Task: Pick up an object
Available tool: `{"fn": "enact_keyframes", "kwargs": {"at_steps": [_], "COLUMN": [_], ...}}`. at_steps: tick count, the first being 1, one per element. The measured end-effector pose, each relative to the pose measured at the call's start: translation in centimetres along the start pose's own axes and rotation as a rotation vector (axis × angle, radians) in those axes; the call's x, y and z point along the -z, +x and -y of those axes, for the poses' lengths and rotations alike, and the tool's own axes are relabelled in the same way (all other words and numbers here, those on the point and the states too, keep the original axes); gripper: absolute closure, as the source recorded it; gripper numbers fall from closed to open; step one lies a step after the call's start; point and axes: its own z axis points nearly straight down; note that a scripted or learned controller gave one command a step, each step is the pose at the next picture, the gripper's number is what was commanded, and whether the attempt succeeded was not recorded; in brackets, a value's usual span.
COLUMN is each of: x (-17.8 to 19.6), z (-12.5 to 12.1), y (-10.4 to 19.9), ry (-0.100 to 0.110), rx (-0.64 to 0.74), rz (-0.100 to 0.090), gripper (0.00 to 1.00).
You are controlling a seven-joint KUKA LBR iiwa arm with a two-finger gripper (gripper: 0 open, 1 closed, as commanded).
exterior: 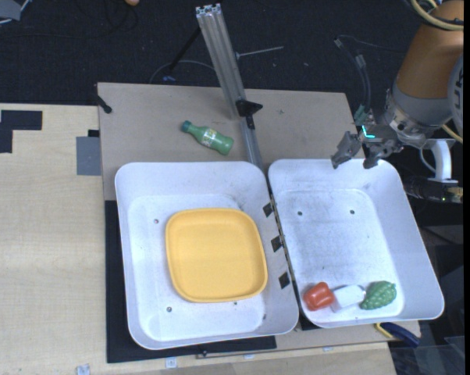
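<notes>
Candidate objects: red pepper (318, 295), white block (349, 296), green cluster (378, 294), packed in touching row at near edge of right bin (340, 209). Yellow plate (216, 254) lies flat in left bin (137, 201); green bottle (208, 137) on bench beyond bins. Gripper (358, 153) hangs over right bin's far rim, fingers spread, nothing between them, well apart from row. Risks, judged: crowded items give fingers little room, neighbour may be nudged or pinched; closeness to bin wall may block descent.

A green bottle (208, 137) lies on the bench beside a slanted metal rail (226, 59).
</notes>
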Motion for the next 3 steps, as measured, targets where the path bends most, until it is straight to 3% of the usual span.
{"fn": "enact_keyframes", "kwargs": {"at_steps": [1, 3], "x": [0.0, -10.1], "z": [0.0, -0.5], "y": [0.0, -0.4], "ry": [0.0, 0.005], "rx": [0.0, 0.0], "rz": [0.0, -0.001], "gripper": [0.0, 0.0]}}
